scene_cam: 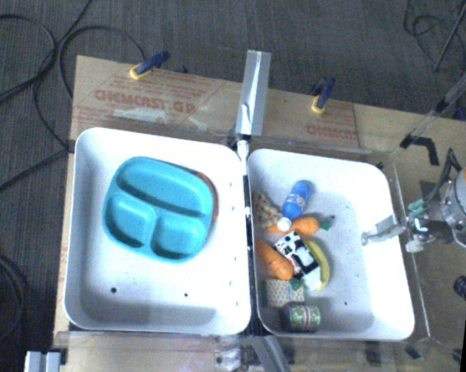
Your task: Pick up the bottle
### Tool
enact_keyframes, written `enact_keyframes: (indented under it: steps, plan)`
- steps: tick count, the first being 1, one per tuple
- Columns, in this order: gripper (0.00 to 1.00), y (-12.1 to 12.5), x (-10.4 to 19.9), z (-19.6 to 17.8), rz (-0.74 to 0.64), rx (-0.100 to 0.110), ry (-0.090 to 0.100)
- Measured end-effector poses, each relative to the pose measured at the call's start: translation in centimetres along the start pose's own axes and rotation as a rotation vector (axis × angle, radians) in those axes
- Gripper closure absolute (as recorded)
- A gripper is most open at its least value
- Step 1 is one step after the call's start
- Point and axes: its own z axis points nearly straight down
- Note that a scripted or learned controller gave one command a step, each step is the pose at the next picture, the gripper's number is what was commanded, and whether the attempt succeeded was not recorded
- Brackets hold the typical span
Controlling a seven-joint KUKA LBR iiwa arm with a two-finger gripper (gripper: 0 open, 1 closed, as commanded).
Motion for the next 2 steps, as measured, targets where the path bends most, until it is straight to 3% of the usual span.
enact_keyframes:
  steps: [1,2]
  plan:
    - [0.00,7.8,6.2,9.5,-0.074,0.002,0.000]
    - [0.00,5.6,9.3,10.9,0.093,0.001,0.000]
